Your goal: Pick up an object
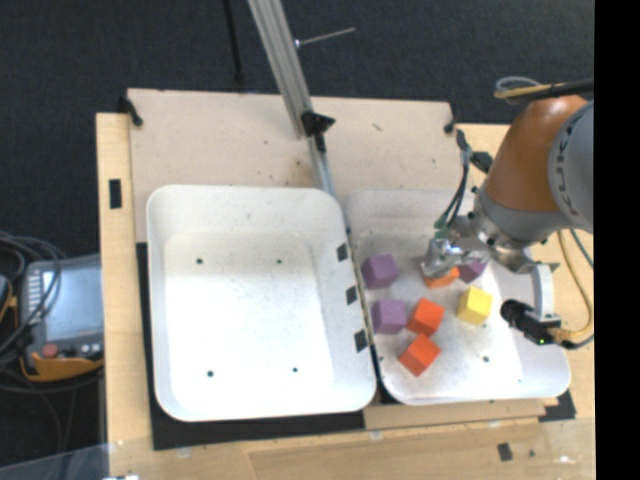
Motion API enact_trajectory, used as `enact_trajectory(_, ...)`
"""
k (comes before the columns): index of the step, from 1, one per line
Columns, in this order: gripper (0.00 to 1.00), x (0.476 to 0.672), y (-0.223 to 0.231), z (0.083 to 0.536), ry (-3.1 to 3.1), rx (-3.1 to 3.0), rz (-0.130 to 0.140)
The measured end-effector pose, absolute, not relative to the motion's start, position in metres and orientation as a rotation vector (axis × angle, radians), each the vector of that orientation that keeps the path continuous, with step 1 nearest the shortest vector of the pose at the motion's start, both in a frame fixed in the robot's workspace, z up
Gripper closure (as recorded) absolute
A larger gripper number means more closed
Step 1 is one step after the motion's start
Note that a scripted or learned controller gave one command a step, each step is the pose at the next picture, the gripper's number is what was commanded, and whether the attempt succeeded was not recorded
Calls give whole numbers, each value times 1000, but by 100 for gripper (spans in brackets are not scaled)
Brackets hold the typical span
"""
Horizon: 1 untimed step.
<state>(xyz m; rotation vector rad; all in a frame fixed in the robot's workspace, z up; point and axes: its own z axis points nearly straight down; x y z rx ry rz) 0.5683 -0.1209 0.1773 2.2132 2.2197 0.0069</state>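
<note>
The big shallow white plastic bin on the left [250, 298] has no blocks in it. Just to the right of that bin sits the second white bin [480, 383], and all the small foam cubes are in there.

The grey metal gripper [440, 264] is down low over an orange cube [441, 277], deep in the second bin (far from the left bin). A purple cube [471, 267] sits right beside the gripper too. I cannot tell if the fingers are spread or pinching.

To do this step well, I think the gripper should sit square over just one cube, squeeze gently, then lift straight up so it does not bump the others.

Counting left to right: three purple cubes, three orange cubes, and one yellow cube [475, 306]. That makes seven.
</note>
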Motion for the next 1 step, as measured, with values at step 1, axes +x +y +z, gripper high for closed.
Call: enact_trajectory(1, 100, 570, -123, 232, 2220, 2213, 7)
